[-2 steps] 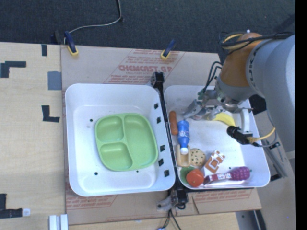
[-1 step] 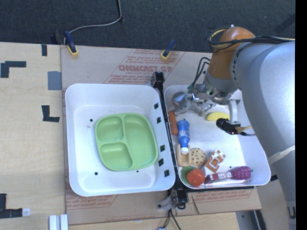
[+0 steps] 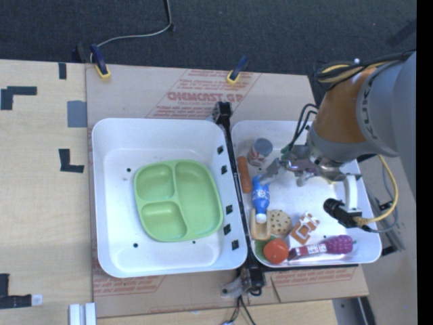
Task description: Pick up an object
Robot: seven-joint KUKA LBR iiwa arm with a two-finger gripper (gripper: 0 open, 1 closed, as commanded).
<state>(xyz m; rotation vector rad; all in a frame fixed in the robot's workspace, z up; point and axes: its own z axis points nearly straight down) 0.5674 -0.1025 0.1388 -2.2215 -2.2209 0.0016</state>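
Hovering my gripper (image 3: pixel 289 166) low over the right bin (image 3: pixel 371 249), grip state unclear, just beside the small can (image 3: pixel 259 150); green plate (image 3: pixel 178 200) sits in the left bin (image 3: pixel 108 202).

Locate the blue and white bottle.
The blue and white bottle lies in the right bin, near its left wall, just right of the orange carrot-like piece and above the spotted tan block.

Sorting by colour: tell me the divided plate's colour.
Light green; the divided plate shows best in the camera view.
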